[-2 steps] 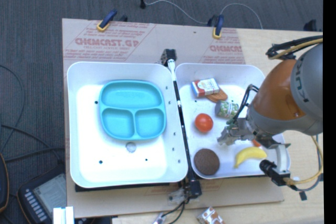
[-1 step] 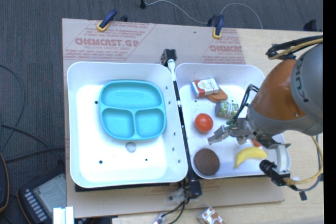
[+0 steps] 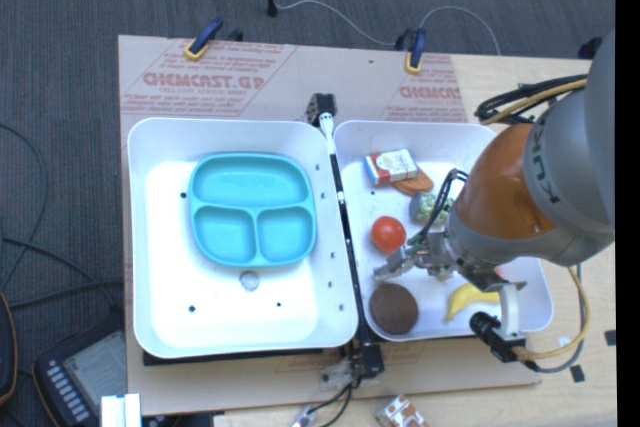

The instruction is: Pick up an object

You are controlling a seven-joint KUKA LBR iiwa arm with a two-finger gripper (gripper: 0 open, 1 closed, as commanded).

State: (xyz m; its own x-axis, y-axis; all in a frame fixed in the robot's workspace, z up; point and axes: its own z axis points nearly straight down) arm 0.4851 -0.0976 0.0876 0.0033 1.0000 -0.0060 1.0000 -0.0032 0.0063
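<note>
The arm (image 3: pixel 545 185) leans in over the right-hand bin (image 3: pixel 352 215), its orange band sitting above the wrist, and the pincer (image 3: pixel 400 264) hangs low near the middle of that bin. From where I stand the metal parts at its tip are a small grey tangle, so how it is set I cannot tell — nothing I can see is clearly caught in it.

Just up and a shade left of the pincer lies a red tomato-like ball (image 3: pixel 389 234), very near the tip, though whether they touch is unclear. Directly below the pincer sits a brown round object (image 3: pixel 394 308), close to the bin's near wall. To the right and a little below, a yellow banana (image 3: pixel 468 300) peeks out beside the wrist. Further up from the pincer rests a small red-and-white box (image 3: pixel 391 165), with an orange-brown piece (image 3: pixel 414 183) just beside it, and something green (image 3: pixel 430 208) partly hidden under the arm.

Well off to the pincer's left, in the other bin (image 3: pixel 140 215), lies a light blue divided plate (image 3: pixel 252 210) — three compartments, lying flat.
</note>
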